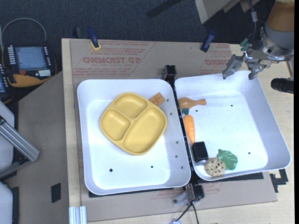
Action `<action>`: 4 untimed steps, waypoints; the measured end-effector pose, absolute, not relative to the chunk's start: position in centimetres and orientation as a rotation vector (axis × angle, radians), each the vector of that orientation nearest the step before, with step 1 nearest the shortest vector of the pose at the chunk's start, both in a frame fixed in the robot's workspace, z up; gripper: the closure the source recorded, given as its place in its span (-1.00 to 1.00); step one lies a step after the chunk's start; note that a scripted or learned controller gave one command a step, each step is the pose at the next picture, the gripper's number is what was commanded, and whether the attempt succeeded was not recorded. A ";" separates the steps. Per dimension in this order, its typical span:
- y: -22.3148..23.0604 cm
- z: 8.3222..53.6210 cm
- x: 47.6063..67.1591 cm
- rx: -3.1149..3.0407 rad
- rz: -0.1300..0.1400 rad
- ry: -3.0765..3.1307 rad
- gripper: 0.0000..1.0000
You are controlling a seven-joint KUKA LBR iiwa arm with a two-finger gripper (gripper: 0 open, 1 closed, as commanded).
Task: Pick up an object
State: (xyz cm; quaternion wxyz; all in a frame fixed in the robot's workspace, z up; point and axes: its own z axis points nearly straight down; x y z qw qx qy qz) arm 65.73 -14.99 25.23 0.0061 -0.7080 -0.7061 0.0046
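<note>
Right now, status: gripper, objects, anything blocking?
Gripper open, holding nothing, above right bin's far edge. Carrot, drumstick, black block, cookie, green piece along its left and near sides. Nothing blocking.

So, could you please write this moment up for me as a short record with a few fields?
left bin: yellow divided plate; small brown block at the plate's far right edge
right bin: drumstick, carrot, black block, cookie, green leafy piece, all along its left and near sides
gripper: above the right bin's far rim, jaws spread, nothing between them
task state: no object picked up yet
</note>
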 end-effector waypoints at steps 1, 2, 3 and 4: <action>-14.9 26.2 65.9 -2.221 0.001 -2.221 -1.00; -15.7 21.8 66.2 -2.221 0.003 -2.221 -1.00; -15.7 16.0 65.4 -2.220 0.003 -2.219 -1.00; -15.9 11.7 65.8 -2.219 0.004 -2.220 -1.00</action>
